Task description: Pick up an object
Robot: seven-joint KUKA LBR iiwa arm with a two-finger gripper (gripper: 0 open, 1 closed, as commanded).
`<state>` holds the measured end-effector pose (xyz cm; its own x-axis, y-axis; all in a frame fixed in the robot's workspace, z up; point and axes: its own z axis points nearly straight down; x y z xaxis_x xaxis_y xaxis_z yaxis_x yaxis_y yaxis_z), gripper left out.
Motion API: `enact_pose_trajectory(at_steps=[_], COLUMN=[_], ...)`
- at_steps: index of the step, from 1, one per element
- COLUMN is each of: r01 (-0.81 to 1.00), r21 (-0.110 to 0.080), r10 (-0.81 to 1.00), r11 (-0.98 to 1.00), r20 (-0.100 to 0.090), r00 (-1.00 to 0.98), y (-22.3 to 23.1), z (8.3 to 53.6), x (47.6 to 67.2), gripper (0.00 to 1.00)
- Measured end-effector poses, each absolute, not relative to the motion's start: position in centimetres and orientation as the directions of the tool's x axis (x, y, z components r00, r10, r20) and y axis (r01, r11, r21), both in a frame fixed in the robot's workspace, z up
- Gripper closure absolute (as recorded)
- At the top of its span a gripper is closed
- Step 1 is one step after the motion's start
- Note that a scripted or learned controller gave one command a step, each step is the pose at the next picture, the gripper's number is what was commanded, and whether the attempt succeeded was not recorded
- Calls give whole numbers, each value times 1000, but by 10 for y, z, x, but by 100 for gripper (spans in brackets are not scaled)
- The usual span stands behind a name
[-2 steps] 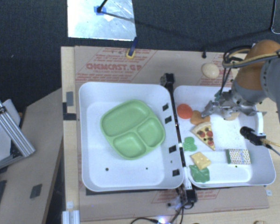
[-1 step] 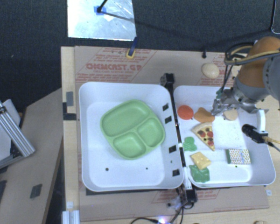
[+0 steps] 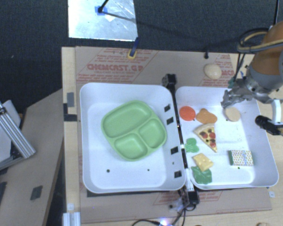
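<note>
The hand (image 3: 229,99) sits at the upper right of the frame, over the upper edge of the right bin (image 3: 264,173), fingers pointing down toward a pale tan round disc (image 3: 233,114), probably a toy cookie or bread slice, lying just below and right of the fingertips. Whether the fingers are spread or closed cannot be made out at this angle; nothing is visibly between them. Candidate objects all lie in the right bin: an orange-red disc (image 3: 187,112) at upper left of that bin, an orange-brown lumpy piece (image 3: 206,116) beside it, a toy pizza slice (image 3: 208,137) below, a green leafy piece (image 3: 192,145), a yellow cheese-like wedge (image 3: 203,161) resting on a second green piece (image 3: 202,175), and a small patterned block (image 3: 240,157) toward the lower right. The left bin (image 3: 92,173) holds a green divided plate (image 3: 133,130). A beige egg-shaped object (image 3: 212,71) rests on the table (image 3: 146,62) above the right bin. Judgement: the tan disc is the nearest target. It looks light, rigid, smooth plastic, not fragile, but flat and low, so fingers would likely need to straddle its width and close on the rim close to the bin floor; slip-out is a risk. The patterned block looks easier: taller, with parallel flat sides.
</note>
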<state>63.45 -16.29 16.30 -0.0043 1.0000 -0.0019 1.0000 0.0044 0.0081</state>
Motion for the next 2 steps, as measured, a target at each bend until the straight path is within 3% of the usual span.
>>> enact_pose_trajectory(at_steps=[1, 2], r01=[1000, 1000], r21=[7, 5], r10=[1000, 1000], r11=[5, 5], r20=[-2, -1], r00=[-5, -5], y=[-170, -170], z=[213, 226], x=[642, 643], gripper=[100, 100])
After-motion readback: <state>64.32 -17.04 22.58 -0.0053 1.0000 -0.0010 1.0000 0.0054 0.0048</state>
